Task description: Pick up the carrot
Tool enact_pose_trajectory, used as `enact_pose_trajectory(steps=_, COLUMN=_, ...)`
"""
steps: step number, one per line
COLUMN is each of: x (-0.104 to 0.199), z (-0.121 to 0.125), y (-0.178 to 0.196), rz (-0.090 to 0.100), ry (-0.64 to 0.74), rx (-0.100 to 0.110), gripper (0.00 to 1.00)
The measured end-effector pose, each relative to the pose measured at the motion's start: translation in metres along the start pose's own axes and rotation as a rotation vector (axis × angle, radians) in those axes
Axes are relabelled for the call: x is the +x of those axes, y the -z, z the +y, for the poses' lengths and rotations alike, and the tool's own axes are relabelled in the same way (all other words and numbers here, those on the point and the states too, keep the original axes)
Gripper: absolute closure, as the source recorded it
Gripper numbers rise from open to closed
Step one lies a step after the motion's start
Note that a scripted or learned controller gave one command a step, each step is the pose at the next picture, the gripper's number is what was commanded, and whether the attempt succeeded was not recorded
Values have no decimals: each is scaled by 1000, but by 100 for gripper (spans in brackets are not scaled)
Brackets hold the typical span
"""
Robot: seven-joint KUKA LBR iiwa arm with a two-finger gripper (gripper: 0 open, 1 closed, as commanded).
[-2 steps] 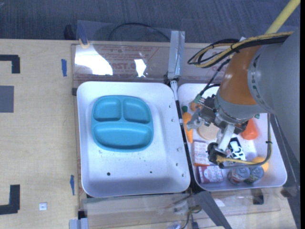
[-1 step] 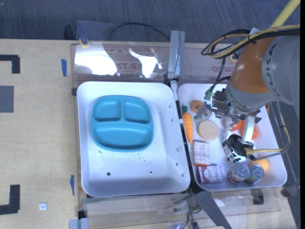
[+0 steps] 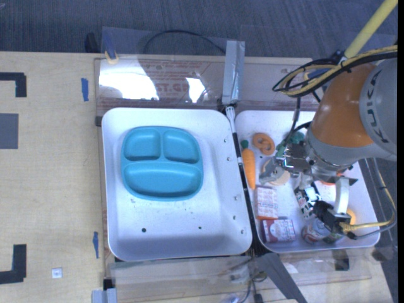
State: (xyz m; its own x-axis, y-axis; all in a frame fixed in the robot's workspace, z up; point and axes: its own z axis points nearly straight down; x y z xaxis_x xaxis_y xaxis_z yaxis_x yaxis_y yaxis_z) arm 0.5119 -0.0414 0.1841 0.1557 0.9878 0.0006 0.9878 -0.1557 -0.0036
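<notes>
The carrot (image 3: 249,168) is a small orange stick with a green tip, lying lengthwise against the left wall of the right bin (image 3: 366,194). The gripper (image 3: 282,165) hangs below the arm's orange band over the middle of that bin, a short way right of the carrot. Its metal parts sit low among the clutter, beside a pale object just right of the carrot. Nothing shows the carrot lifted; it rests on the bin floor.
A round orange slice-like piece (image 3: 263,143) lies behind the carrot. A red-and-white packet (image 3: 266,202), a dark red can (image 3: 278,230) and another can (image 3: 314,233) crowd the right bin's front. The left bin (image 3: 126,232) holds a blue divided plate (image 3: 163,161).
</notes>
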Motion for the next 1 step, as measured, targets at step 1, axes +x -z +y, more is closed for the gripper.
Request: enact_pose_trajectory(steps=1, x=33, z=3, y=-1, rz=-1, ry=-250, rx=-3, gripper=0)
